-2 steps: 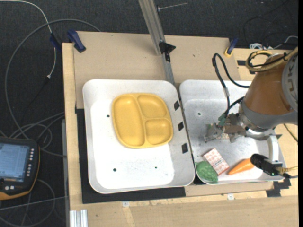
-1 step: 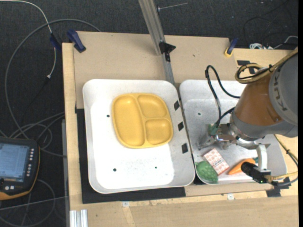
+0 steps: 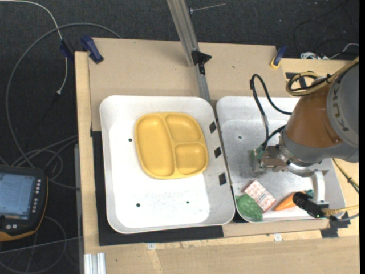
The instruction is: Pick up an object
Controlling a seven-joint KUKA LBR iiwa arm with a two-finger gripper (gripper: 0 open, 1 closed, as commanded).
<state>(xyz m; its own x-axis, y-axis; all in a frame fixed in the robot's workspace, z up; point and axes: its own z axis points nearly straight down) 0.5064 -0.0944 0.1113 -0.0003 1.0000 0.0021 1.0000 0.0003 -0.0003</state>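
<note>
Dark carpet and loose cables surround our cardboard-topped bench (image 3: 148, 61), so onto the claw. Our two-finger gripper (image 3: 268, 160) hangs low over the right shallow white bin (image 3: 239, 116); how wide it is, we honestly can't tell. Just below it, toward the bin's front edge, sit a red-and-white patterned packet (image 3: 259, 194), a green leafy toy (image 3: 249, 206) and an orange carrot toy (image 3: 283, 202) lying roughly crosswise. Further left, a yellow divided plate (image 3: 170, 144) fills the left white bin (image 3: 114, 170).

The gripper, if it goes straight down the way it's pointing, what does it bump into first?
Probably the bare floor of the right bin. The gripper hangs just above the red-and-white packet, seemingly missing it, though depth is hard to judge.
</note>
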